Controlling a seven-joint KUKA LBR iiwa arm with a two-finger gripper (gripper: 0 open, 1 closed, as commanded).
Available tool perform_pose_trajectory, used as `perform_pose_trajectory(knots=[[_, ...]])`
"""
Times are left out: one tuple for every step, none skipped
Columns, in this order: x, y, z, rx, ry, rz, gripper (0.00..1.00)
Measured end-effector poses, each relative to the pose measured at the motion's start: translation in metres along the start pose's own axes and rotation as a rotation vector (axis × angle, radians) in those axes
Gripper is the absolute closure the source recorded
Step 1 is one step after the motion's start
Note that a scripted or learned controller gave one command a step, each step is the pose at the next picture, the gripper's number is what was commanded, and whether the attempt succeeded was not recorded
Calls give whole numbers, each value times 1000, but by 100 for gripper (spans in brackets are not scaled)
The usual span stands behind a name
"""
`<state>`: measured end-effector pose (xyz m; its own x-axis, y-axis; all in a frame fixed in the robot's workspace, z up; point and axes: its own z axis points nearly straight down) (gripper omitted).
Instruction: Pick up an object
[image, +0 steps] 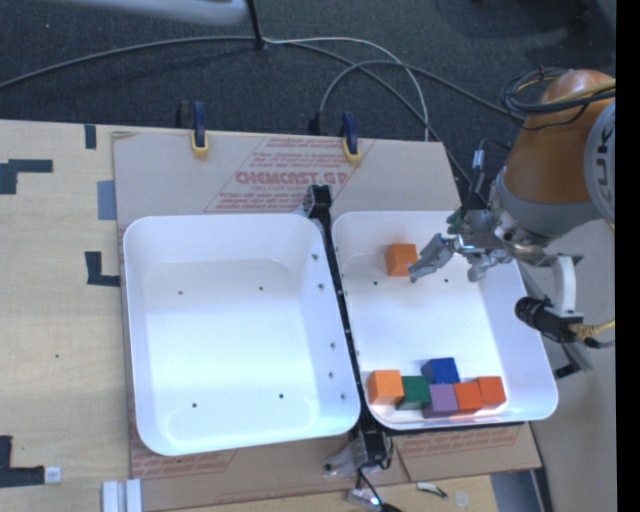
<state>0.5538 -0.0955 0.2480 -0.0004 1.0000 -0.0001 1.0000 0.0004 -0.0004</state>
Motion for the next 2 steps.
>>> perform_pose_trajectory(knots=[[-31, 47, 112, 8, 1, 1, 0], [-2, 69, 162, 4, 1, -2, 0]])
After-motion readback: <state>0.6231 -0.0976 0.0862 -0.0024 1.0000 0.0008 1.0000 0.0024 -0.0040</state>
